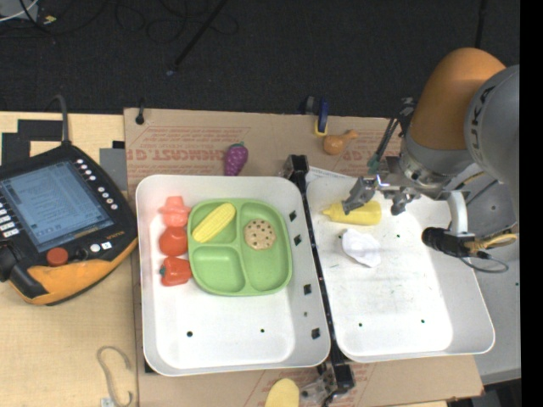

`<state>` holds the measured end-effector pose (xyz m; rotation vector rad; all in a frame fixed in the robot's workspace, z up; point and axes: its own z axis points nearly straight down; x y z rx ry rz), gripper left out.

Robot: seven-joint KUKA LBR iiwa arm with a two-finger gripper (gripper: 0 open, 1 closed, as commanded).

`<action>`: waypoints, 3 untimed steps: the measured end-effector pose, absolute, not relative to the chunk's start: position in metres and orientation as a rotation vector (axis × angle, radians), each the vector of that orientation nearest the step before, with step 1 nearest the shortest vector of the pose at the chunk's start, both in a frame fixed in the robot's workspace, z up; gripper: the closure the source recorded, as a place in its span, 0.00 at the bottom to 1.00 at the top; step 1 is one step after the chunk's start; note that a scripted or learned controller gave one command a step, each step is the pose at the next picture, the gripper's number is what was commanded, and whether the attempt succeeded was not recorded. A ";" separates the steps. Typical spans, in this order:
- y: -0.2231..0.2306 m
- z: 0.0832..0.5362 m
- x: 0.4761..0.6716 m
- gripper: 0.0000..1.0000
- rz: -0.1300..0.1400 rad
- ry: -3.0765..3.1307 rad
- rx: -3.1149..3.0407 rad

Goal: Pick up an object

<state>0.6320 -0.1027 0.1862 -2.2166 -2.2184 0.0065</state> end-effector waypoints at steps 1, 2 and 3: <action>-0.100 0.124 0.624 0.00 0.007 -2.218 -2.215; -0.097 0.085 0.624 0.00 0.003 -2.221 -2.217; -0.098 0.098 0.625 1.00 0.000 -2.218 -2.223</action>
